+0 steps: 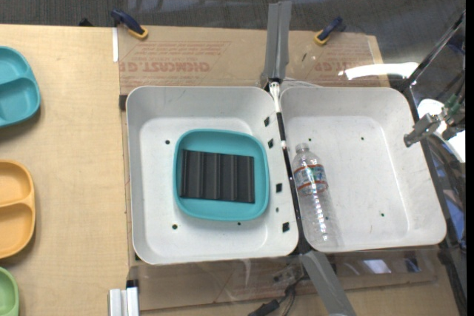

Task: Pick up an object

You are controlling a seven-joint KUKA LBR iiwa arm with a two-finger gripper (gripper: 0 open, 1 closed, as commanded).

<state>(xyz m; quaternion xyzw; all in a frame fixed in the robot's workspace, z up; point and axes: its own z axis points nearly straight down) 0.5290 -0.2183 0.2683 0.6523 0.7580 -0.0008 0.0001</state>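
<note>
A clear plastic water bottle (312, 192) with a red and blue label lies in the right bin (370, 159), along its left wall, cap pointing away from the front. A teal tray (221, 175) holding a black ribbed insert (217, 175) sits in the middle of the left bin (148, 159). Part of my gripper (424, 129) juts in at the right edge, over the right bin's right rim and far from the bottle. Nothing shows in its grasp.
Teal (15, 96), orange (13, 207) and green (6, 292) divided plates lie on the wooden bench at the far left. Cardboard clamped with two clips lies behind the bins. A grey divider bar (277, 41) runs between the bins.
</note>
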